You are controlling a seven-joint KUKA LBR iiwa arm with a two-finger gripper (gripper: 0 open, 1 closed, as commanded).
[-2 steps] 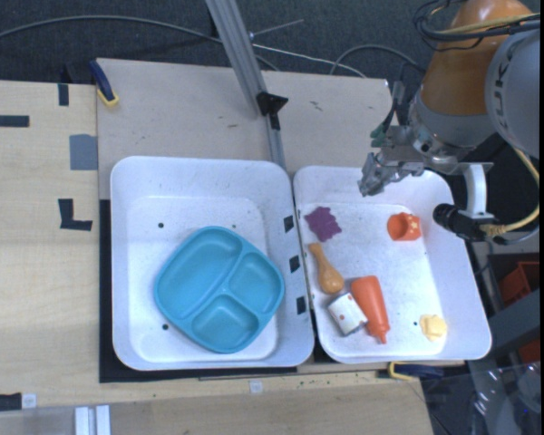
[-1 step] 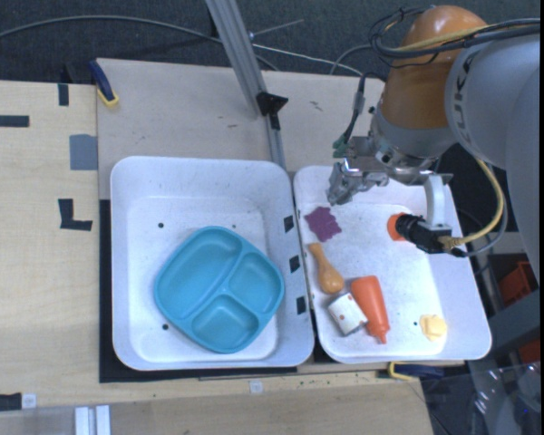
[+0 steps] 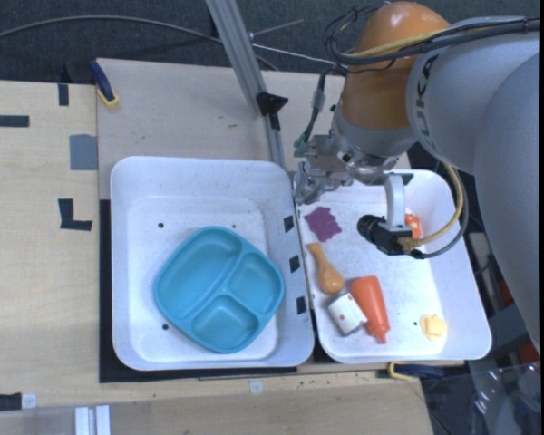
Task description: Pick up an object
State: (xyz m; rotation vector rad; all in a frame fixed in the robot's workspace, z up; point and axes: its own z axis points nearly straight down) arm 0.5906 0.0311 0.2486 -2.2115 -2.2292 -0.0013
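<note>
My gripper [image 3: 306, 188] hangs over the back left corner of the right bin [image 3: 462, 333], just above a flat purple piece [image 3: 323, 222]. Nothing shows between its fingers. In front of the purple piece lie a tan gourd-shaped toy [image 3: 325, 270], an orange carrot [image 3: 372, 306] and a small white block with a red mark [image 3: 346, 314]. A small yellow item [image 3: 432, 325] rests near the bin's front right. An orange and white object [image 3: 411, 226] lies by the black part of the arm's cabling.
The left bin [image 3: 136, 243] holds a blue divided plate [image 3: 219, 288]. A slanted metal pole [image 3: 243, 57] rises behind the bins. The grey arm with its orange band [image 3: 394, 53] covers the right bin's back right. A divider ridge [image 3: 297, 261] separates the bins.
</note>
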